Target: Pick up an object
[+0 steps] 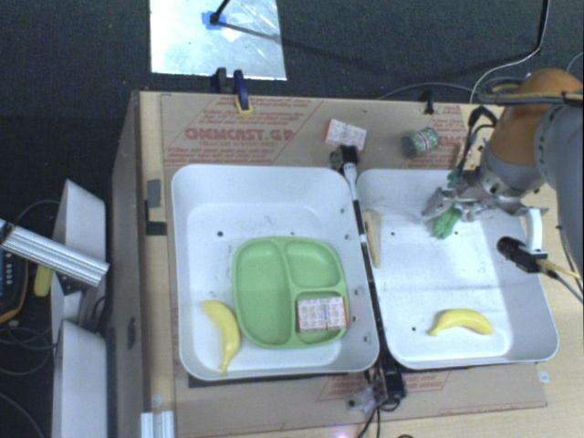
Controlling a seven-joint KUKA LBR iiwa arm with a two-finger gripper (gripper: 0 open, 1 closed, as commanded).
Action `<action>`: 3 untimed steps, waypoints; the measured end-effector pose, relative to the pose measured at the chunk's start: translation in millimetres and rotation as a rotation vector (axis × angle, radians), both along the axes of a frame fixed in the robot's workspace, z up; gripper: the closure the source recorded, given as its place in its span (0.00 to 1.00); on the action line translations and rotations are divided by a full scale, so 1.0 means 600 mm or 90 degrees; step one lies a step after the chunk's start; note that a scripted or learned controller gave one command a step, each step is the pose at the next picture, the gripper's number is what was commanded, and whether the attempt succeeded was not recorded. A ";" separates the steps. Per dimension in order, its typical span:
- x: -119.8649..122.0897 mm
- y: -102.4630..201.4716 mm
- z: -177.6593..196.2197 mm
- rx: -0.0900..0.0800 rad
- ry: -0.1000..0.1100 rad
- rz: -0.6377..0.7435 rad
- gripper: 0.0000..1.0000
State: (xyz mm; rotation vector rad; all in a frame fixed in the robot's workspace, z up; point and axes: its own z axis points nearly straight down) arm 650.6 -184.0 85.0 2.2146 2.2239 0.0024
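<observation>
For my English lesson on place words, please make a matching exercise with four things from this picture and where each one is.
Things:
1. green plate
2. small patterned box
3. left banana
4. right banana

Places:
A. on the floor of the right bin
B. in a compartment of the plate
C. in the middle of the left bin
D. beside the plate, left bin's front corner

Pairs: 1-C, 2-B, 3-D, 4-A

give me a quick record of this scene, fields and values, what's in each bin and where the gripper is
left bin: green plate, banana beside the plate
plate: small patterned packet in its lower right compartment
right bin: second banana near the front, pale strip by the left wall
gripper: over the right bin's back, green item at its tip, grasp unclear
bench behind bins: small can, paper packet
</observation>
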 end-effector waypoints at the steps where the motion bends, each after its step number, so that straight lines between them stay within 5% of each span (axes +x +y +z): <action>1: 0.002 0.000 0.019 -0.001 -0.003 0.002 1.00; 2: -0.057 0.065 0.183 0.000 -0.002 0.001 1.00; 3: -0.061 0.145 0.194 0.001 0.001 0.001 1.00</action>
